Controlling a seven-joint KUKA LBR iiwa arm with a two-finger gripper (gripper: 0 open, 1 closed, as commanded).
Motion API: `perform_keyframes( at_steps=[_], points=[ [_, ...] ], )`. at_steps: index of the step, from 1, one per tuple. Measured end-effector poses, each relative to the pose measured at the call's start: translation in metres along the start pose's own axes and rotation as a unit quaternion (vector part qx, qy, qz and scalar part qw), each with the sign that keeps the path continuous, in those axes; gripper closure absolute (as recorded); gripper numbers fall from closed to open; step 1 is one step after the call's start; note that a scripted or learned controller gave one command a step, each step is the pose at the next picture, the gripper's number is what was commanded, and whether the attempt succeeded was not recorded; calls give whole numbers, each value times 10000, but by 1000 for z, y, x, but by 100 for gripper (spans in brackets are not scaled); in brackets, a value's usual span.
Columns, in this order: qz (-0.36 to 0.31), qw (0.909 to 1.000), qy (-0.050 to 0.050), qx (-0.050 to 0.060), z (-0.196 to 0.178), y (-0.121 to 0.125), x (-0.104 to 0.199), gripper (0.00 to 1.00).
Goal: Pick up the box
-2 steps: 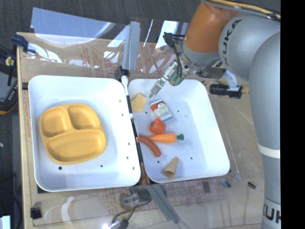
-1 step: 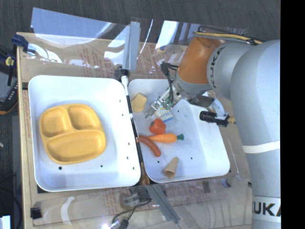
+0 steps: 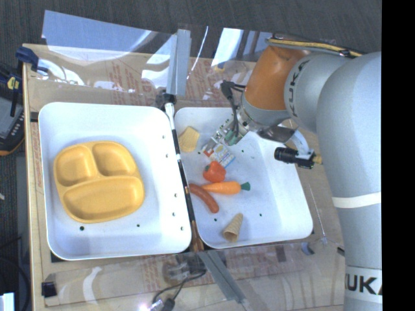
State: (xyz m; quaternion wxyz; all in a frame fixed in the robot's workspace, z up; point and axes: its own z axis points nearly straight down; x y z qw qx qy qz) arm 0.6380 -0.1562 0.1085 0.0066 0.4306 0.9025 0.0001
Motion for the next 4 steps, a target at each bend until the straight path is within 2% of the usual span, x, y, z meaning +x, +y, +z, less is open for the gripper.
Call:
perform_keyframes(
  at_steps=[1,2,3,4],
  points=[
    [-1,10000,-1,1,0,0,0,0],
    [-24,10000,-12,-2,-11,1,0,100],
    [-26,10000,-13,0,-11,1,0,0],
    [308,9995,28,5,12,-23,0,0]
  ],
)
